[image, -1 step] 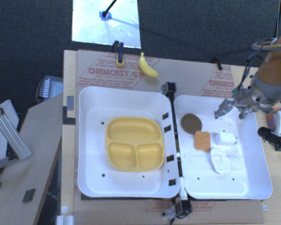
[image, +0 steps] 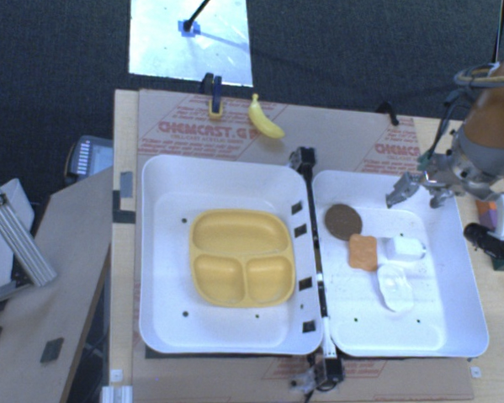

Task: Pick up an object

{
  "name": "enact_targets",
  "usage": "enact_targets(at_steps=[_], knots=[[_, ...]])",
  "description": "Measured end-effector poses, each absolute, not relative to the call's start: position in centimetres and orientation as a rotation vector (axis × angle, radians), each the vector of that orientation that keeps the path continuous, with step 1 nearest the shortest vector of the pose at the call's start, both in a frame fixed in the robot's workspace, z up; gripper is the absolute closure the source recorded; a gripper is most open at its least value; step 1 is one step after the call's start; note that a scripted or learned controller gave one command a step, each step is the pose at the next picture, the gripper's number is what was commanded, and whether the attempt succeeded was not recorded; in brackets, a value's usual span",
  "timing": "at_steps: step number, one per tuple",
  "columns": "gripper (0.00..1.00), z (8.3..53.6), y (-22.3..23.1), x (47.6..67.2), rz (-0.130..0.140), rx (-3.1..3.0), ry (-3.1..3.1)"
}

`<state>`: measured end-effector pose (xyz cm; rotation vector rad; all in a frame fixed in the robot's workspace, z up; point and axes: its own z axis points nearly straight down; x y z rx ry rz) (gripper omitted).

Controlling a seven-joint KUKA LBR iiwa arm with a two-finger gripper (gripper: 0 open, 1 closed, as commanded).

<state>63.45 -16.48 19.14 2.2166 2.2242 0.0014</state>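
**Inspector:** State the pincer's position and condition.

**Assistant:** The two-finger metal pincer [image: 421, 190] hangs over the far edge of the right-hand shallow white plastic bin [image: 447, 333], at the end of the grey arm with the orange band [image: 497, 112]. Its two fingers are spread apart with a clear gap between them, and nothing sits between them.

**Inspector:** Contents of that bin, relative to the pincer?

**Assistant:** Four items. A flat round dark-brown disc [image: 343, 220] lies to the left of the pincer and a little nearer the camera. A small orange square-ish piece [image: 363, 252] lies just beside the disc, further toward the camera. A small white blocky object [image: 405, 247] lies almost directly in front of the pincer, apart from it. A white oblong object [image: 394, 287] lies just beyond that, nearer the camera again. None touches the pincer.

**Inspector:** And elsewhere?

**Assistant:** Well to the pincer's left, the left-hand shallow white plastic bin [image: 162, 234] holds a yellow three-compartment plastic plate [image: 241, 256]. A yellow plastic banana [image: 265, 121] lies on the brown board [image: 340, 134] behind the bins, left of the pincer and further back.
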Motion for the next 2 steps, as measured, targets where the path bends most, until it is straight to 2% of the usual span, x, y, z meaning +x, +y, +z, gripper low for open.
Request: enact_targets(at_steps=[2], knots=[[0.00, 8.3, -16.8, 63.2, 0.000, 2.219, 2.223]])
